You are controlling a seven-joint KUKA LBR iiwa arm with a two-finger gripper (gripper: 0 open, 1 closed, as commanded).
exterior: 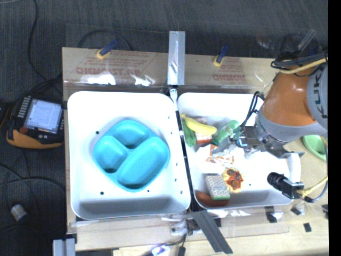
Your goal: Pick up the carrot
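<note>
A: Right bin (256, 101), 10 o'clock sector: what lies there?

B: The carrot (203, 138), a short orange-red piece. It is partly under a banana (198, 126), with a dark green strip at its 9 o'clock end, close to the wall between the bins. The identification is tentative, since little of the carrot is exposed.

A: And the hand?

B: The hand (240, 141) sits over the middle of the right bin, at 3 o'clock from the carrot and near it. A green toy (227, 129) lies between the two. Whether the hand is open or closed cannot be told, because its tip merges with the clutter beneath. Nothing is visibly gripped.

A: The arm?

B: The arm (290, 108), grey with an orange band, enters from 3 o'clock and covers the bin's right edge.

A: Other contents of the right bin?

B: There is a printed packet (221, 154) at centre and a pizza slice (233, 178) at 5 o'clock of it. A speckled block (216, 184) lies at 6 o'clock, touching a brown-orange piece (205, 199) against the near wall.

A: The left bin (80, 159)?

B: It holds a blue divided plate (131, 153), centred. Both bins rest on the surface (133, 68).
</note>
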